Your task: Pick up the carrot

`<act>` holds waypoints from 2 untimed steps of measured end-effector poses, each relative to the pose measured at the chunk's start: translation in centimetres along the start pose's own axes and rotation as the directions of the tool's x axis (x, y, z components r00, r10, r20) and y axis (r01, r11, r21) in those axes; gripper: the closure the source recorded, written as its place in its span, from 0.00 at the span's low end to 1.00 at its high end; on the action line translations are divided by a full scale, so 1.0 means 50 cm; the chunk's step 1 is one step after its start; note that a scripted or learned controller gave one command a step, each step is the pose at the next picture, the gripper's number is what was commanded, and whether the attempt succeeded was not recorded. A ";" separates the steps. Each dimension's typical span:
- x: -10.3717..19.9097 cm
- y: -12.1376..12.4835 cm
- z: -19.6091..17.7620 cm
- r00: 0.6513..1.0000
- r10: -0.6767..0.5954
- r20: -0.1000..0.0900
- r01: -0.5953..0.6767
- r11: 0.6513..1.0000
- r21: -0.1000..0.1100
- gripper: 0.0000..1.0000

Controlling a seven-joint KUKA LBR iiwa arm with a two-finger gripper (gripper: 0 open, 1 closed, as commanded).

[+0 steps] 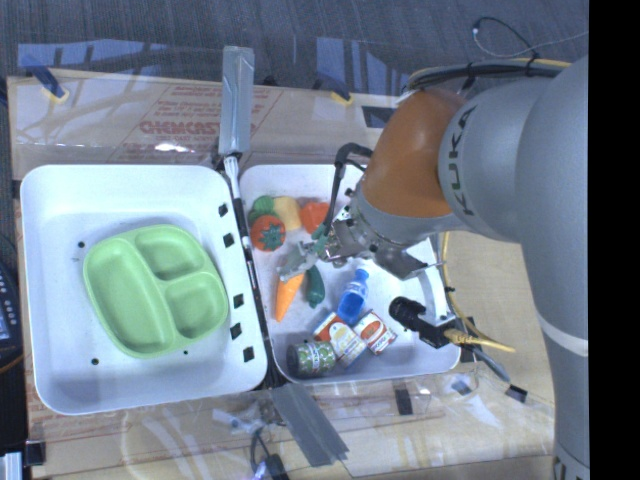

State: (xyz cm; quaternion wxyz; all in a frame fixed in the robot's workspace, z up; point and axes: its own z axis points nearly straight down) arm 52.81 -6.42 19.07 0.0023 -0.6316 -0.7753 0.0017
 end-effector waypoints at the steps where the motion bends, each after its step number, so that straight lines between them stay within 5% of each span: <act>1: -0.024 0.044 -0.001 0.999 0.036 0.001 -0.036 0.999 -0.003 0.00; 2: -0.076 0.028 0.200 0.981 0.192 0.000 -0.192 0.981 -0.002 0.00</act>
